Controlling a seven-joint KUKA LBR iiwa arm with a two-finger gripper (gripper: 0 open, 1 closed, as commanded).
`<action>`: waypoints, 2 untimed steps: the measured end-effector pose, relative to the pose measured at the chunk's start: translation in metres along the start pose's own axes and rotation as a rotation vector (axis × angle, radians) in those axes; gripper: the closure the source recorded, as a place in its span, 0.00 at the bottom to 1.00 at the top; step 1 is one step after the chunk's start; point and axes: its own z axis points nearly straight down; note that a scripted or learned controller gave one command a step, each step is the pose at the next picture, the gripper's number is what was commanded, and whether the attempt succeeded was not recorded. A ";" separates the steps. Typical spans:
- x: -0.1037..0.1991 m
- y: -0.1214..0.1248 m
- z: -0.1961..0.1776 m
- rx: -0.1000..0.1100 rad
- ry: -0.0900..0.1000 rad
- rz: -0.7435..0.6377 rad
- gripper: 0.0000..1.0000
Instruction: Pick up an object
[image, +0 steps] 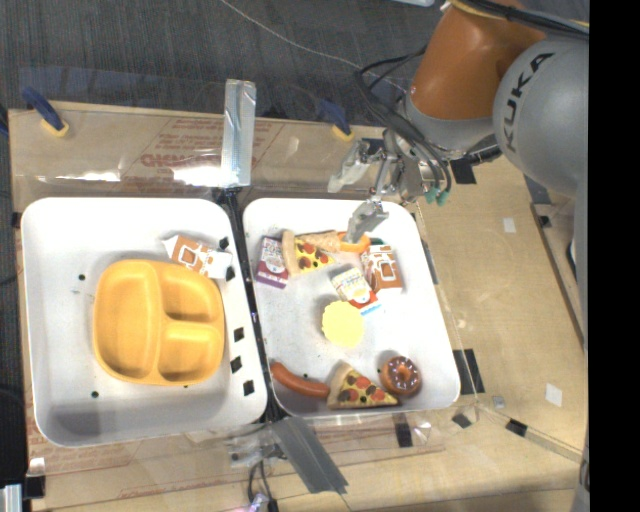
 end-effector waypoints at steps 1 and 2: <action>0.145 -0.023 0.138 -0.004 0.011 -0.056 0.00; 0.155 0.000 0.169 -0.003 0.003 0.004 0.00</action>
